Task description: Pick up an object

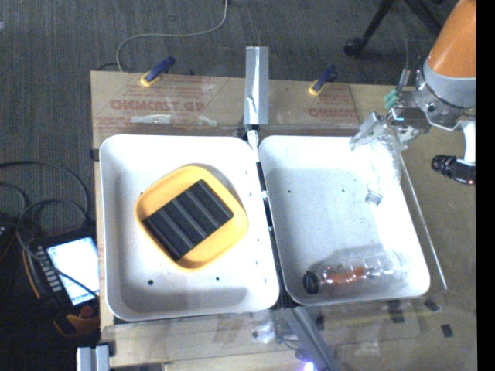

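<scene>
The bench (224, 103) took up most of the shot, a brownish board with faded red lettering across its far edge, and two blue-and-yellow clamps (157, 71) pinned to that edge. On it sat the two white bins side by side, touching along the middle. A metal post (256, 87) stood right behind the seam between them.

The left bin (124, 284) held the biggest object, a yellow pad with a black ribbed top (192, 216), lying flat and turned at a slant, roughly in the middle of the bin.

The right bin (325, 199) had a clear plastic bottle (352, 270) lying on its side near the front wall, black cap pointing left, something reddish-brown inside. Closer to the right wall there was a small clear bit (373, 199) I couldn't make out.

The arm (456, 45) came in at the top right, orange band and grey wrist. The gripper (379, 134) hung over the far right corner of the right bin, well apart from the bottle and from the pad. It was see-through and blurry against the white, so I honestly couldn't tell whether it was apart or together, and I saw nothing in it.

Off the bench on the left, a tablet-like device (66, 267) lay on the carpet among black cables.
</scene>
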You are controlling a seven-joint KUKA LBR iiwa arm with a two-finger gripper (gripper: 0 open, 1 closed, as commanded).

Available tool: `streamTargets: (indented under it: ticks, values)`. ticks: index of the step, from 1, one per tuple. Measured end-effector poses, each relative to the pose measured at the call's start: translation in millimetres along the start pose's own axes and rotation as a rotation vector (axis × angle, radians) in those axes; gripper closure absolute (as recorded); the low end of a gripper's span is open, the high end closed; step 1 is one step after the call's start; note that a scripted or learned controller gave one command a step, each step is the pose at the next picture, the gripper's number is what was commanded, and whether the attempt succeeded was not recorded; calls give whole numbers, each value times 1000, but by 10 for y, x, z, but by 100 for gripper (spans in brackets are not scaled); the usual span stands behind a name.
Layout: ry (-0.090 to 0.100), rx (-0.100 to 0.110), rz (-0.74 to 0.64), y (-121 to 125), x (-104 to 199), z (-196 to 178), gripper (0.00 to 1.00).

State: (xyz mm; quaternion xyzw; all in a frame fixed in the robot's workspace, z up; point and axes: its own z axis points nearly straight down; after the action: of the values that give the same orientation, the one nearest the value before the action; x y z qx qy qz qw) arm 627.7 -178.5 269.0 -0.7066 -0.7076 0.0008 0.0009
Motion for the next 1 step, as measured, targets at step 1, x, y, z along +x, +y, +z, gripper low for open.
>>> streamTargets:
  ticks: [1]
  values:
    - [3, 1, -139, -916, 526, 1152, 0]
